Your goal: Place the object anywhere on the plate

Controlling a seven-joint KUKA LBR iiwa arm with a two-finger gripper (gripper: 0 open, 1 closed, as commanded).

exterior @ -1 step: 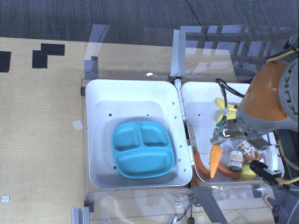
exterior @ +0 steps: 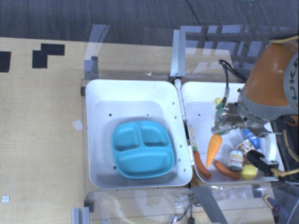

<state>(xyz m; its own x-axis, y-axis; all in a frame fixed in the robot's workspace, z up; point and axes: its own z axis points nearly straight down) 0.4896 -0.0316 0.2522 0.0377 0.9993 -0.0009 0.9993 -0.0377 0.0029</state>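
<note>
**Robot arm reaching into a bin of toy food, blue plate waiting in the next bin**

Two shallow white bins sit side by side on a bench, seen from above at a slant. The left bin (exterior: 98, 101) holds a blue plate (exterior: 142, 148) with three compartments, one long section toward the viewer and two smaller ones behind it. Nothing lies on the plate.

The right bin (exterior: 201, 94) holds a scatter of toy food. An orange carrot (exterior: 213, 148) stands out near the middle, its thick end up and its tip pointing toward the bin's near edge. Two reddish sausages lie along the near side: one sausage (exterior: 202, 164) by the divider between the bins, a second sausage (exterior: 227, 170) further right. Beside the second sausage are a small jar (exterior: 236, 159) with a label and a yellow lemon (exterior: 250, 172).

The grey and orange arm (exterior: 271, 78) reaches in from the right. Its gripper (exterior: 226, 121) hangs over the right bin, just above the carrot's thick end. Whether the fingers are open or closed cannot be made out, and no object is visibly held.
</note>
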